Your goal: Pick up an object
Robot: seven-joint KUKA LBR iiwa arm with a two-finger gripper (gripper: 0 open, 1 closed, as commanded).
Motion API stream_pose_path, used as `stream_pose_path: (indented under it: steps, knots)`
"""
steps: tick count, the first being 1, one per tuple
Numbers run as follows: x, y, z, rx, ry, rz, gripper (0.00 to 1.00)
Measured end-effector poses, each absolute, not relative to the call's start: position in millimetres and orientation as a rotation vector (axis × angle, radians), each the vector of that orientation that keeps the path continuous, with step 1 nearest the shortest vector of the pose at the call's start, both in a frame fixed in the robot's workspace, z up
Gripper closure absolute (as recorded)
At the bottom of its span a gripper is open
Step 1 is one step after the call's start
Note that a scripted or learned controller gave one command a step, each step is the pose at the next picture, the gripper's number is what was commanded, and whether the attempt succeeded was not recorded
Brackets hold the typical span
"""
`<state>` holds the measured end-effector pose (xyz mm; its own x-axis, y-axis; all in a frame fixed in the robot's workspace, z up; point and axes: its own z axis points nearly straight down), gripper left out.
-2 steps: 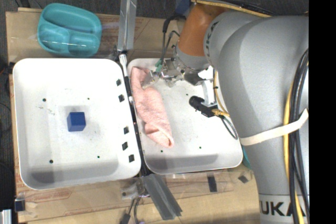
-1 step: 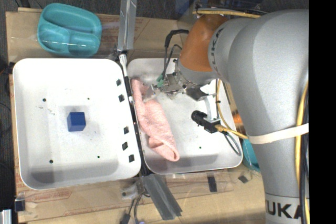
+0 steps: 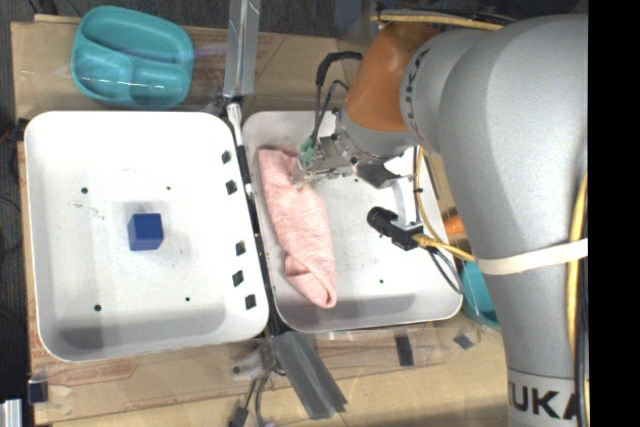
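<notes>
Cloth [image 3: 300, 225], pink, crumpled lengthwise, lies directly under and just below the pincer [image 3: 318, 158], along the left wall of the right bin [image 3: 400, 300]. Pincer is down at the cloth's upper end, apparently touching or nearly touching the fabric there. Whether its jaws are apart or closed: cannot tell, wrist and cabling hide them. No fabric visibly pinched between them, so not counting it as held.

Doing this step well, my judgement: close on a raised fold at the top end, not on flat fabric against the bin floor; go deep enough to catch a bunch; lift straight up so the long trailing part clears the divider between the bins. A shallow pinch will likely slip off soft terry.

Farther out: blue cube [image 3: 146, 231], well to the pincer's left and slightly lower, alone in the left bin [image 3: 60, 135]. Teal dish [image 3: 132, 55], well up-left of the pincer, outside the bins on the worktop [image 3: 40, 40].

Counts: one pink cloth, one blue cube, one teal dish, two white bins, one arm [image 3: 500, 165].
</notes>
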<state>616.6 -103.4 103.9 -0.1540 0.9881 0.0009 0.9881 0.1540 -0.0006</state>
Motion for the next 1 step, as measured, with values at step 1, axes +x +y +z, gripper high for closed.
stream_pose_path:
  steps: [1]
  knots:
    - [616.6, -103.6, 104.0, -2.043, -2.386, 0.0, 0.0]
